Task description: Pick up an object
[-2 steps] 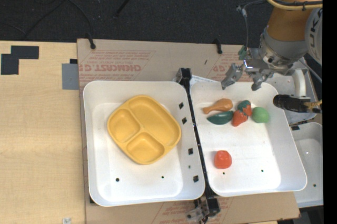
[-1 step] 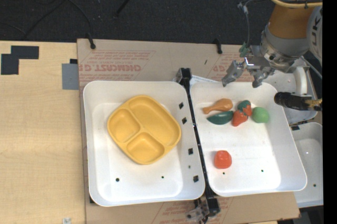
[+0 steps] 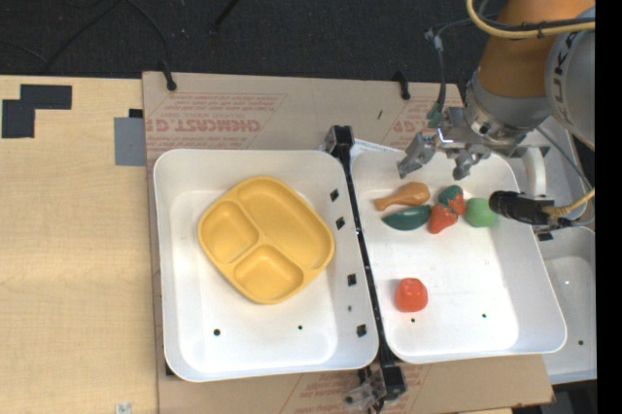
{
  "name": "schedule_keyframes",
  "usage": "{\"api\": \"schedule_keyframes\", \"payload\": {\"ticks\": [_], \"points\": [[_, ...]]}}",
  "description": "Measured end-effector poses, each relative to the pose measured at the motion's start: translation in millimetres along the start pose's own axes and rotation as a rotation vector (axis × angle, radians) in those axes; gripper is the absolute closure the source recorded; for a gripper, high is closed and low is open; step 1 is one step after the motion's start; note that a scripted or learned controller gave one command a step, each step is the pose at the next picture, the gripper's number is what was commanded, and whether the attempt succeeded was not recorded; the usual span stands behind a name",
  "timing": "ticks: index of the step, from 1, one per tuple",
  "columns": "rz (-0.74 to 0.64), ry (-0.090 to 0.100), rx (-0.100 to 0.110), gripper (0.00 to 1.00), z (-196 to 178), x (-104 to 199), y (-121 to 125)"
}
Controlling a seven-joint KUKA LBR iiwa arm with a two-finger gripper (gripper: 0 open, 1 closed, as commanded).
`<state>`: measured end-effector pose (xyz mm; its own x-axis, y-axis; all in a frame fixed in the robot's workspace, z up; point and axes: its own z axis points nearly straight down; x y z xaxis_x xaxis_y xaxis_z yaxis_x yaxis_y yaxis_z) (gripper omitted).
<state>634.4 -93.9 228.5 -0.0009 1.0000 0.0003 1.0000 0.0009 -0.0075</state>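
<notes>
- The gripper hangs over the far edge of the right bin with its two fingers spread apart and nothing between them — released, not grasping
- Just below it lies an orange drumstick-shaped toy, its long axis running left to right with a slight tilt: the thin end points toward the divider between the bins, the fat end toward the gripper
- Touching that toy from below is a dark green pod-like piece, also lying roughly left to right
- Next to it a red and green strawberry-like toy points down and to the left, leafy top uppermost; a round green ball sits just beside it on the right
- A red pepper-like toy stands alone, well apart from the cluster, nearer the front of the right bin
- The left bin carries a yellow sectioned plate with three compartments, turned at a slant
- Both bins rest on a cardboard sheet on the worktop; red printed lettering shows on the cardboard, upside down from this view and too unclear to read with confidence
- A black clip sits at the far end of the divider, near the gripper's left — the cluster of four toys is crowded, each touching or nearly touching a neighbour
</notes>
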Motion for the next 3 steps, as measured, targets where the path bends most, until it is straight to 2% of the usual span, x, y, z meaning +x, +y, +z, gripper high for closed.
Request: {"api": "schedule_keyframes", "payload": {"ticks": [1, 2, 3], "points": [[0.001, 0.0, 0.0, 0.0, 44, -2, -2], [0.001, 0.0, 0.0, 0.0, 107, 0, 3], [0.004, 0.0, -0.002, 1.0, 93, -1, 3]]}}
